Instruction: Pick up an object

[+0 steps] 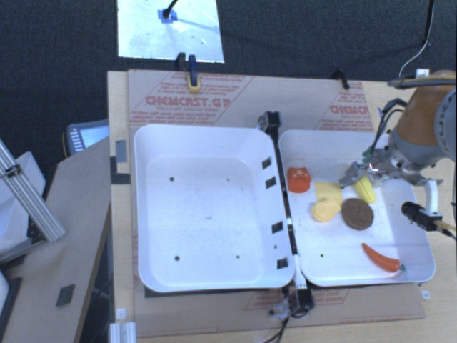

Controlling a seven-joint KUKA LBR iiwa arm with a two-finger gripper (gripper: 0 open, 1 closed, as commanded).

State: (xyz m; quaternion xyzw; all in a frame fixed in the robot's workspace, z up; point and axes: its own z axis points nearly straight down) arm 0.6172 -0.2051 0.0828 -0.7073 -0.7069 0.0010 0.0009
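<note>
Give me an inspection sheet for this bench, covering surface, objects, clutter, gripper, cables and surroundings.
Surface: two shallow white bins, left bin and right bin, side by side on a printed board.
Job's things: in the right bin, a red tomato, yellow cheese pieces, a corn cob, a brown round patty and a red chili pepper.
Clutter: nothing seen.
Gripper: gripper low over the right bin beside the corn cob; grip state unclear.
Cables: a thin cable at top right.
Surroundings: a grey sheet behind the bench; a yellow clamp on the board's far edge.
</note>
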